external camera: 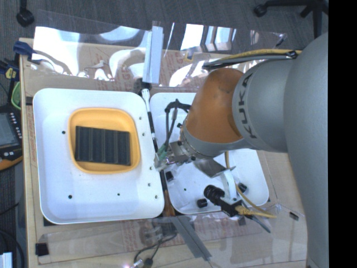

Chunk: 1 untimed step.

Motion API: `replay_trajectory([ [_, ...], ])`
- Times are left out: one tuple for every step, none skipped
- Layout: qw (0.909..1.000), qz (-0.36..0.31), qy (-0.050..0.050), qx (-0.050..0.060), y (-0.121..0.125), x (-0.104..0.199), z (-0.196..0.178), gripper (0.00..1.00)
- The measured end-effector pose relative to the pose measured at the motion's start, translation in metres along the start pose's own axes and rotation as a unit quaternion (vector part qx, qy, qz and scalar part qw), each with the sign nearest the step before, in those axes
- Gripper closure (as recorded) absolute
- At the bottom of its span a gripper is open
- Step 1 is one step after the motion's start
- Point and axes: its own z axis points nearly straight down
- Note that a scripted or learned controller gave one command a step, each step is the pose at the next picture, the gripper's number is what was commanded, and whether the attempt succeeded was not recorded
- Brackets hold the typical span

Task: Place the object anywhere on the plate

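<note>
Grey arm (290, 94) with its orange band (215, 108) loomed over the right bin (256, 177), covering most of that bin's floor. Gripper (166, 159) sat low at the right bin's left edge, beside the divide; finger state cannot be told. Yellow plate (103, 141), rounded-square and glossy, lay centred in the left bin (50, 183), carrying a dark ribbed rectangular object (103, 146).

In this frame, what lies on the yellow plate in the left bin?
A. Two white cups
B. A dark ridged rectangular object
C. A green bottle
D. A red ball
B: the yellow plate in the left bin carries a dark ridged rectangular object lying flat within its rim.
</note>
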Motion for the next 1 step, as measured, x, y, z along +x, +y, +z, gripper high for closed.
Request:
replay_trajectory([
  [1.0000, 0.001, 0.000, 0.000, 0.0000, -0.0004, -0.0001, 0.00],
])
